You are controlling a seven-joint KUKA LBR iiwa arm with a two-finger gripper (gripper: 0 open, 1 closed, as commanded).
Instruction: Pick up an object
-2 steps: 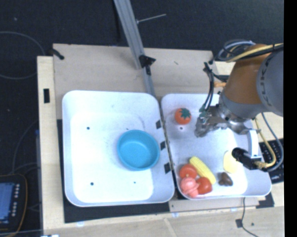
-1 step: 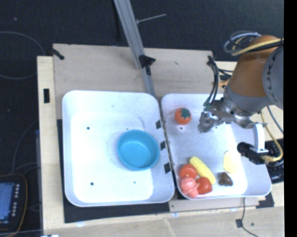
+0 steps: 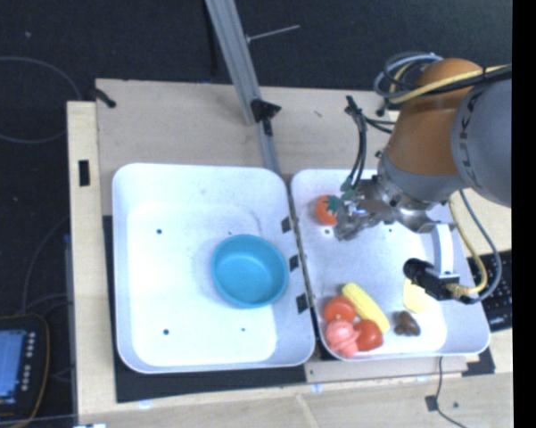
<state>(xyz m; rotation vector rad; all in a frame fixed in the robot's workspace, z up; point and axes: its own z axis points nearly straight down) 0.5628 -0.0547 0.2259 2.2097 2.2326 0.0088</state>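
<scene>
The arm [image 3: 446, 141] is reaching in from three o'clock, its orange band sitting over the upper part of the right bin [image 3: 383, 248]. The end effector [image 3: 350, 221] is hanging low at the bin's ten o'clock corner, and how far it is opened cannot be told, since the dark wrist parts are blurring together there.

A small orange-red object with a green top [image 3: 325, 209] is lying at nine o'clock from the end effector, just beside it and close to the bin's upper left wall; whether the two are touching cannot be told, and nothing is showing as gripped.

Toward six o'clock in the same bin, a cluster is resting against the lower wall: a yellow corn-like piece [image 3: 364, 303] is lying slantwise, a red tomato-like piece [image 3: 338, 311] is sitting at its eight o'clock, a pink object [image 3: 341, 335] is lying below that, and another red piece [image 3: 368, 334] is touching the pink one on its three o'clock side. A small brown object [image 3: 407, 324] is lying at three o'clock from the cluster, with a pale yellow object [image 3: 417, 298] just above it.

The left bin [image 3: 143, 203] is holding a blue bowl [image 3: 249, 270], upright, toward its four o'clock area. Both bins are sitting side by side on the bench [image 3: 160, 123].
</scene>
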